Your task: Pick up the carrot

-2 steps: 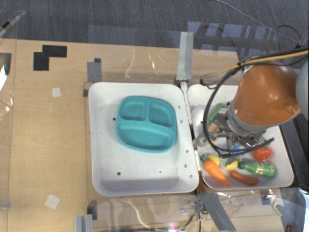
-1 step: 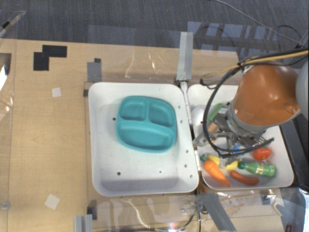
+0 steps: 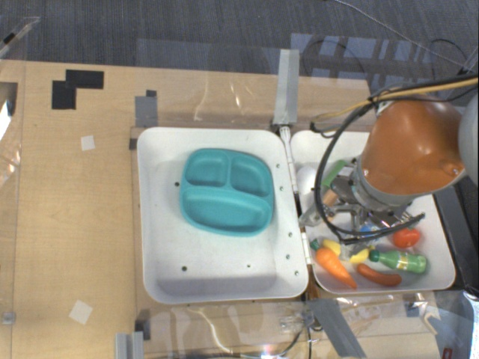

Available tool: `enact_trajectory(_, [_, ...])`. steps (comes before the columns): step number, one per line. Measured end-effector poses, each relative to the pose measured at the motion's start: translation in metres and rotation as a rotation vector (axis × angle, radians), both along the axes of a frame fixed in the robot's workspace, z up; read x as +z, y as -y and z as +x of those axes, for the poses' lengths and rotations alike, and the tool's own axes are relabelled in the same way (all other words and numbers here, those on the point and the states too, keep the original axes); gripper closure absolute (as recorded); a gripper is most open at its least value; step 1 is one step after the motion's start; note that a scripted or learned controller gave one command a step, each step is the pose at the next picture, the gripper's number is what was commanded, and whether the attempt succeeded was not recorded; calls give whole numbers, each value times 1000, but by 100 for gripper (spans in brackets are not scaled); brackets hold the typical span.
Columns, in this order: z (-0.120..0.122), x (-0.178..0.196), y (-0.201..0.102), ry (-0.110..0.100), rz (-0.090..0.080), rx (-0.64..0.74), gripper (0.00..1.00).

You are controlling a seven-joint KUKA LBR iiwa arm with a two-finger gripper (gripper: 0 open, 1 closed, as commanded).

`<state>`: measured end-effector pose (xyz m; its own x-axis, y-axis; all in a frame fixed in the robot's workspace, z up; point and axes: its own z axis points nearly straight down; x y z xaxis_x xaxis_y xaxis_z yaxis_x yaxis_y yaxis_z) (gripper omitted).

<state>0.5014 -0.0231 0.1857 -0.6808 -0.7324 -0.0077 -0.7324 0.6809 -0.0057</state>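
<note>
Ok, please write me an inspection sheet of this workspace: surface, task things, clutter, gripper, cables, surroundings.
Surface: wooden bench bearing a left bin and a right bin.
Task things: carrot lies in the right bin, near its front left corner.
Clutter: teal divided plate in the left bin; green bottle, tomato, red sausage in the right bin.
Gripper: gripper hangs over the right bin, above the toys.
Cables: black cable loops beside the arm.
Surroundings: grey carpet.

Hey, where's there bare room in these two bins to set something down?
The left bin has bare white floor all around the teal divided plate, widest along its near edge and left side. The right bin is crowded: carrot, tomato, green bottle and sausage cluster beneath the arm.
</note>
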Motion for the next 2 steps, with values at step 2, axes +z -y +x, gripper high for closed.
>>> enact_trajectory(2, [0, 0, 0, 0, 0, 0, 0])
